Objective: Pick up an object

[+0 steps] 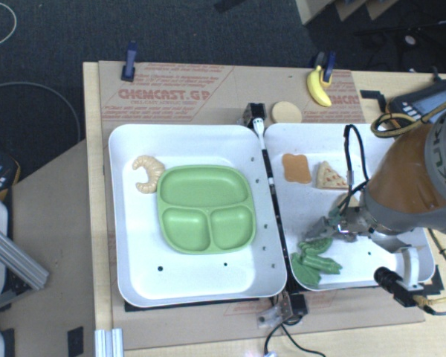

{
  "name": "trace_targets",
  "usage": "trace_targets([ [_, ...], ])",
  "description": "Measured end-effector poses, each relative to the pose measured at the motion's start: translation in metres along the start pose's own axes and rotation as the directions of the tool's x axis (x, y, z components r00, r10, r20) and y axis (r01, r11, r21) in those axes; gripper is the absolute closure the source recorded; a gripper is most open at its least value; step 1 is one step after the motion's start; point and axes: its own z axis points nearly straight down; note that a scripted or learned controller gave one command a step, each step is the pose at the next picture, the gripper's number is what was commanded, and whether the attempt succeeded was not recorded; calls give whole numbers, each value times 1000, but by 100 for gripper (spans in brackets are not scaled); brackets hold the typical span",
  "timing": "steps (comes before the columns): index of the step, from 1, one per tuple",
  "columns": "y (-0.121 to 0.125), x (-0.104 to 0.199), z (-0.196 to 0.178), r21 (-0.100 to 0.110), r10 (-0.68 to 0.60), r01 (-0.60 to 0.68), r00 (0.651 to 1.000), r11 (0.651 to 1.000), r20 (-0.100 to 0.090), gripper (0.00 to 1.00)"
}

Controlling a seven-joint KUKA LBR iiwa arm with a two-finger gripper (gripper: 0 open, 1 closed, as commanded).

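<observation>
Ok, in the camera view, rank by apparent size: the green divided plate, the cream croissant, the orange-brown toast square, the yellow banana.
1. Green divided plate, clearly largest.
2. Cream croissant.
3. Orange-brown toast square and yellow banana: look alike, unranked.

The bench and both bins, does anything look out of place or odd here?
Two things lie outside the bins: a banana and a round tan cookie-like piece rest on the bench behind the right bin. In the left bin, the croissant lies beside the green divided plate, not on it. Nothing looks spilled or broken.
</observation>
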Motion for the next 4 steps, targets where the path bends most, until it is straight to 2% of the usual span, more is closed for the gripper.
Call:
trace_targets([
  [4, 0, -1, 0, -1, -1, 1, 1000, 1000, -1, 0],
])
